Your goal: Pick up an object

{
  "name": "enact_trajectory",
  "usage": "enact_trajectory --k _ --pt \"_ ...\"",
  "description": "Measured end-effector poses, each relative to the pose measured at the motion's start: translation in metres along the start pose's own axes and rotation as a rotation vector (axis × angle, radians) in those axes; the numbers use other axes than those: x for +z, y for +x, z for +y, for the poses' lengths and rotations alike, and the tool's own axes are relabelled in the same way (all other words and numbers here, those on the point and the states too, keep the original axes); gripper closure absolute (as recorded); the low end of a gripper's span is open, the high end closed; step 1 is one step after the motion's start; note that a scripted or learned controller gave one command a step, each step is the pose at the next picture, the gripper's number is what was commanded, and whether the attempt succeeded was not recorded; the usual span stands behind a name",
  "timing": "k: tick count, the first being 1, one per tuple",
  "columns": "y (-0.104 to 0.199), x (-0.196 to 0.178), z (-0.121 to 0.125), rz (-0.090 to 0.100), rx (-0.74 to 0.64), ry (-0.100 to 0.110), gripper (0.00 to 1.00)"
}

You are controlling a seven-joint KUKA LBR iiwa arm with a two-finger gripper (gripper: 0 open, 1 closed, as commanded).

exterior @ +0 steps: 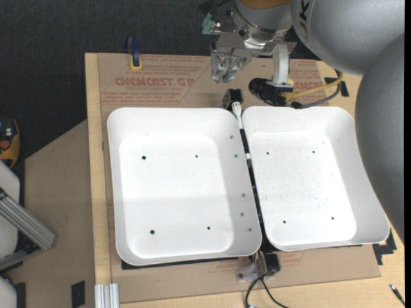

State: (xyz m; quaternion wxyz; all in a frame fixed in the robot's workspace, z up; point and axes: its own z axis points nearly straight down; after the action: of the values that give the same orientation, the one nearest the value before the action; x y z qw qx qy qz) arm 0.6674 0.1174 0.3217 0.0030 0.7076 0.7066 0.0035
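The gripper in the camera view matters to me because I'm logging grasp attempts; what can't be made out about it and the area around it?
- Gripper: too small and blurred in the camera view to tell how the jaws stand, or whether anything sits between them.
- Arm: cut off by the top and right edges.
- Right bin: its right rim is covered by the arm.
- Printed board: its lettering is partly hidden behind the gripper.

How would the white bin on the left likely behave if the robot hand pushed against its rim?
The left bin looks thin-walled and shallow, so it is probably light and might slide rather than tip. Its rim sits close against the right bin, which may block it sliding that way. The smooth, glossy surface could be slippery for the hand.
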Motion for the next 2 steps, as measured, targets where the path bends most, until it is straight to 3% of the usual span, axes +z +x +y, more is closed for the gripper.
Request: enact_trajectory --k 1,2 --pt "0.076 0.116 -0.019 0.0 -0.007 0.02 1.0" --pt "0.028 0.048 -0.027 0.0 0.002 0.005 1.0"
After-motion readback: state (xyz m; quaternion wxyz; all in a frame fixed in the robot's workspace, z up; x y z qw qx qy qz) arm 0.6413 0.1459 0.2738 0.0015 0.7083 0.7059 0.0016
